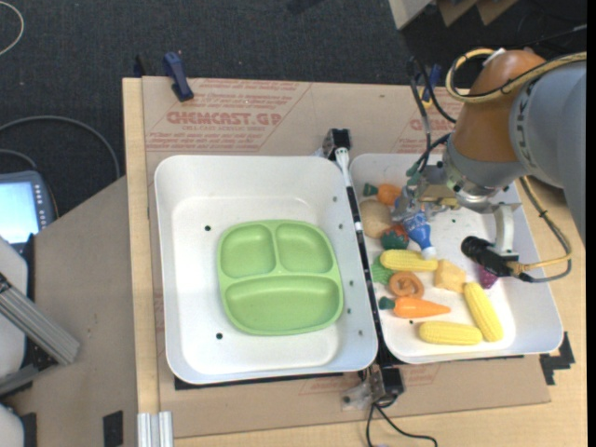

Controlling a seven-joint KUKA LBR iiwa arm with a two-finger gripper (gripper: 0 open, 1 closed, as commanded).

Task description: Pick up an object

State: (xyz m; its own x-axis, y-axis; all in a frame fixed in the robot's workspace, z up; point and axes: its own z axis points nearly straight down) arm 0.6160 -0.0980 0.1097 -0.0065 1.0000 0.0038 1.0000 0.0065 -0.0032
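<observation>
At the near edge of the right bin [549, 329] a yellow corn cob [450, 333] is being seen, lying crosswise, and just behind it an orange carrot [421, 308] is lying the same way. A second corn cob [482, 310] is lying beside them, with its long axis running toward the camera.

The gripper [417, 214] is being held low over the far part of this bin, above a crowded group of toys. A blue and white piece [424, 237] is lying directly under it, pointing toward the near side, and a third corn cob [408, 262] is lying crosswise just in front. Whether something is being gripped cannot be told, because the tool is being hidden by the wrist.

The left bin [177, 250] is being occupied by a green divided plate [277, 277]. The blue piece is judged to be the nearest target, almost straight below the tool.
</observation>
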